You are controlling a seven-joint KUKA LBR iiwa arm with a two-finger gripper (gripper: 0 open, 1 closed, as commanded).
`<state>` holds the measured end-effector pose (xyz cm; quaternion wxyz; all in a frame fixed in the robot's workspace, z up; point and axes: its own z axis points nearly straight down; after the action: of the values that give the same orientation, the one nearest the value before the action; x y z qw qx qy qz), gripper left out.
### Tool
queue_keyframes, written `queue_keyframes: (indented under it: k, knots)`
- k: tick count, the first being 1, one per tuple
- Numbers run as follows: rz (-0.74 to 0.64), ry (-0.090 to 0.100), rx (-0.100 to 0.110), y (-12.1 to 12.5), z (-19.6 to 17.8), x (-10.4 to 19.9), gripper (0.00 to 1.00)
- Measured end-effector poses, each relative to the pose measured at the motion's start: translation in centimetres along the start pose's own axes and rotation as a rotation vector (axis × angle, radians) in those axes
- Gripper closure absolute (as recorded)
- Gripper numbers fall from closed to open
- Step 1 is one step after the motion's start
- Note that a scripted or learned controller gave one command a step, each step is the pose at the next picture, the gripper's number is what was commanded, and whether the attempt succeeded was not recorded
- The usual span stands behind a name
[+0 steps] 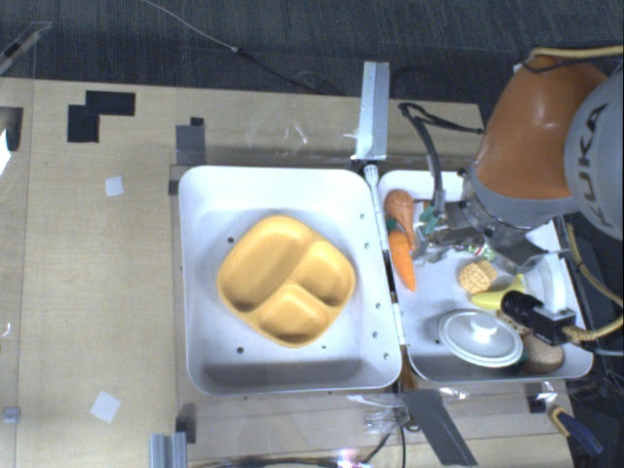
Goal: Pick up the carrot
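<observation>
The carrot (402, 258) is orange and tapered. It lies along the left wall of the right bin (429, 305), with its thin tip toward the front. My gripper (430, 234) hangs just to the right of the carrot's thick end, close above the bin floor. The wrist and its metal parts cover much of it. Nothing is visibly held.
A brownish-orange sausage-like piece (398, 206) lies just behind the carrot. In the right bin there are also a yellow corn piece (475, 277), a yellow banana (490, 299), a white lidded dish (480, 337) and a brown item (542, 357). The left bin (210, 349) holds a yellow divided plate (285, 278).
</observation>
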<state>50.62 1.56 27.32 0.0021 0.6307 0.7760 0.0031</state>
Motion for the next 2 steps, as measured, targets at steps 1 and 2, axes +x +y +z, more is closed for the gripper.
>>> queue_keyframes:
  k: [1,2]
  knots:
    - [-0.152,-0.003,0.001,-0.95,-2.81,-6.89,1.00]
    - [-0.155,-0.003,0.002,-0.92,-2.78,-6.76,0.00]
